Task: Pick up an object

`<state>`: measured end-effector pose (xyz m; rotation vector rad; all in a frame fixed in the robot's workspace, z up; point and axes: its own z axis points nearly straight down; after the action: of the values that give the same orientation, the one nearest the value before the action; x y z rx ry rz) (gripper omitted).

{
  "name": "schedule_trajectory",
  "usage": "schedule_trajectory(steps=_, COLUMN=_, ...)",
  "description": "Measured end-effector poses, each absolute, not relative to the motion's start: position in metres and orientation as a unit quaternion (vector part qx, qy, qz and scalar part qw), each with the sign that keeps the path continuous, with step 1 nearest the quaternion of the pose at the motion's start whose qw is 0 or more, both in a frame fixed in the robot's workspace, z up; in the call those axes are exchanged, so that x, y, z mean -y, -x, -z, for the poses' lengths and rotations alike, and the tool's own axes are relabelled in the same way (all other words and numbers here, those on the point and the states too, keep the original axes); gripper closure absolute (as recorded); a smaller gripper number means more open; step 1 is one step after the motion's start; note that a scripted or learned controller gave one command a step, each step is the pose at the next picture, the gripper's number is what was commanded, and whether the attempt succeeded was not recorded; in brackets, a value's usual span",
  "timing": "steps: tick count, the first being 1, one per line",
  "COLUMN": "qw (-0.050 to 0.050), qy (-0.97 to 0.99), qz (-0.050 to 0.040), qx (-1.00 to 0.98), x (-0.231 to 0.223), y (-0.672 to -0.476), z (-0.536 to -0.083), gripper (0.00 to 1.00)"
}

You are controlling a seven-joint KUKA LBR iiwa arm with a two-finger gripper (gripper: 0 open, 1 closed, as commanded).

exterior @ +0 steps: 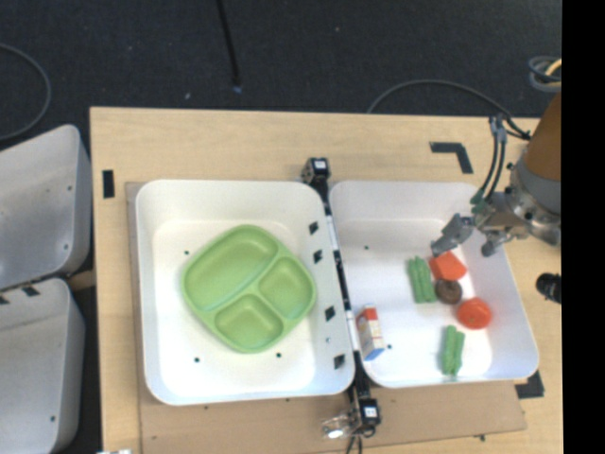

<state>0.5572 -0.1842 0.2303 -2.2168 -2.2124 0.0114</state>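
Above the far right part of the right bin: gripper, fingers spread apart, nothing between them. One grey finger slanting down and left, tip just beyond the far edge of an orange piece; impossible to tell whether touching it or hanging above it. Behind the gripper, grey wrist and orange band of the arm, coming in from the right, with thin cables looping beside it.

On the right bin's floor, a cluster of small things. Orange piece nearest the gripper. Just near of it, touching or almost touching, a brown round thing. Right and near of that, an orange round thing. Left of the orange piece, just beside it, a green block, long side running far to near. Nearer the front wall, apart from the cluster, a second green block, lying the same way. Against the bin's left wall, a small red, white and blue carton.

In the left bin, well apart from the gripper: a light green divided plate with three compartments, lying flat and turned at a slant.

Both bins side by side on a pale wooden bench, walls meeting down the middle. Dark floor beyond the far edge, with black cables across it.
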Motion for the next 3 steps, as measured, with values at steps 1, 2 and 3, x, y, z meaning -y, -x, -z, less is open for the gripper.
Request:
schedule_trajectory(steps=1, qw=0.000, qy=0.707, qz=-0.0001, qx=0.708, x=0.184, y=-0.560, z=-0.238, gripper=0.00)
schedule_trajectory(steps=2, qw=0.002, qy=0.707, qz=-0.0018, qx=0.707, x=0.181, y=-0.560, z=-0.175, gripper=0.00)
schedule_trajectory(steps=3, qw=-0.003, qy=0.708, qz=0.0001, qx=0.706, x=0.181, y=-0.553, z=-0.130, gripper=0.00)
